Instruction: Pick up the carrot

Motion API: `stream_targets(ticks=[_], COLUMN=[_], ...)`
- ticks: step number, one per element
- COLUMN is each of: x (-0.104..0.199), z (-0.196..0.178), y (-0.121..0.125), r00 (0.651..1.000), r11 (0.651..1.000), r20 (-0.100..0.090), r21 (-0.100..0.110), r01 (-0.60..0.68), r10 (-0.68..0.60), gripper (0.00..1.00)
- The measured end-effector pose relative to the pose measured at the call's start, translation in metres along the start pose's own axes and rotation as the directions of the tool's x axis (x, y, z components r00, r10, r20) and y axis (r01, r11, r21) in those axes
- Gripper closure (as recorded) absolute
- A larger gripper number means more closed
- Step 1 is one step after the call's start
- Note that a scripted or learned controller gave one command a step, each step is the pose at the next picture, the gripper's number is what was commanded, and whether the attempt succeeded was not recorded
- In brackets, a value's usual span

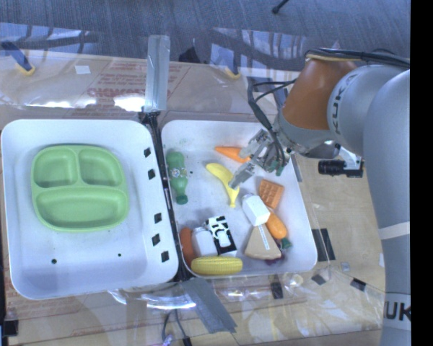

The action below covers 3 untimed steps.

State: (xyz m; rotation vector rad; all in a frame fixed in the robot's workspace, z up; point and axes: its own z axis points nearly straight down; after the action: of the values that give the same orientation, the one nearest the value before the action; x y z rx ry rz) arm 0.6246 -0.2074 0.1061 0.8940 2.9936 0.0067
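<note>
Carrot (229, 152), the orange cone just left of your pincer (254, 161) and above the banana (221, 176), looks light, stiff and slick, so grip its thick middle; pincer state, you cannot tell.

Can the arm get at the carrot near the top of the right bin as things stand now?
Probably yes. The carrot lies open from above, apart from the banana below it. The gripper hangs just to its right, with nothing between them.
</note>
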Motion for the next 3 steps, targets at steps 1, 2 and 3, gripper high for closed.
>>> stream_targets(ticks=[1,2,3], x=[-0.025,-0.017,-0.018], z=[-0.018,0.014,0.002], y=[0.012,0.007,0.009], r00=[0.989,0.94,0.942], r11=[0.989,0.94,0.942], r20=[-0.009,-0.013,-0.01], r21=[0.009,0.015,0.014], r01=[-0.146,-0.342,-0.335], r10=[0.146,0.342,0.335], gripper=[0.0,0.0,1.0])
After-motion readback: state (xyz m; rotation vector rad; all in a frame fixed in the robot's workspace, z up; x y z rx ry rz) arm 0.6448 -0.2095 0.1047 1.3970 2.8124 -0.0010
